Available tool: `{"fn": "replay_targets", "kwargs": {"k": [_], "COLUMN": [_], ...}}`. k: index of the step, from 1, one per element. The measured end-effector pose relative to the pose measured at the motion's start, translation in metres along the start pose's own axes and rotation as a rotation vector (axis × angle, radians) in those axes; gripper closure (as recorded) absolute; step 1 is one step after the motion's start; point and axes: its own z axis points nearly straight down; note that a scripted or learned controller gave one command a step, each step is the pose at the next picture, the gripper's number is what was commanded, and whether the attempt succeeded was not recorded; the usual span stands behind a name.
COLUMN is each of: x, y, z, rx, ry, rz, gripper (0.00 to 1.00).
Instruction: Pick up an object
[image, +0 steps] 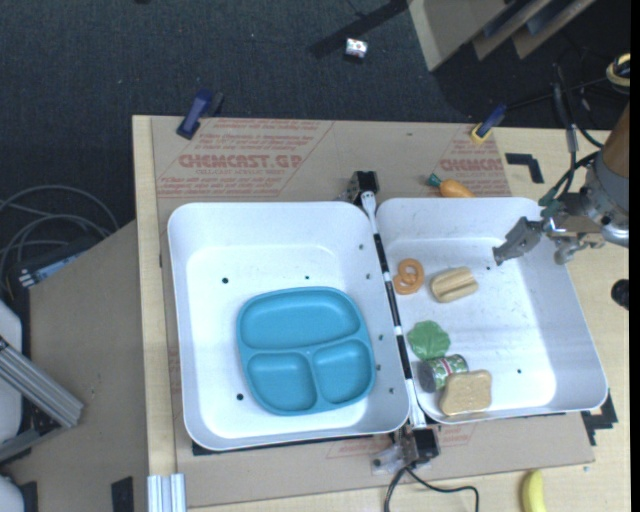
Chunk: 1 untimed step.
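Observation:
The right bin (560, 330) holds several small things. An orange ring (408, 276) lies beside a tan bun (453, 285) near the bin's left wall. Closer to the front lie a green leafy piece (428, 339), a small can (438, 371) and a tan bread slice (466, 392), packed close together. My gripper (535, 247) hangs over the far right part of this bin, well right of the bun. It is open, with nothing between its fingers. One dark finger (513, 242) points left and down toward the bin floor.
The left bin (200, 260) carries a blue divided plate (303, 348). A black clip (364, 186) sits at the back where the bins meet. On the bench lie an orange item (452, 187), blue clamps (198, 113) and a yellow object (532, 490). Cables hang at the right.

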Motion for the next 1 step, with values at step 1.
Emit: {"fn": "replay_targets", "kwargs": {"k": [1], "x": [0.0425], "y": [0.0115], "z": [0.1656], "rx": [-0.001], "ry": [0.0], "rz": [-0.001], "gripper": [0.0]}}
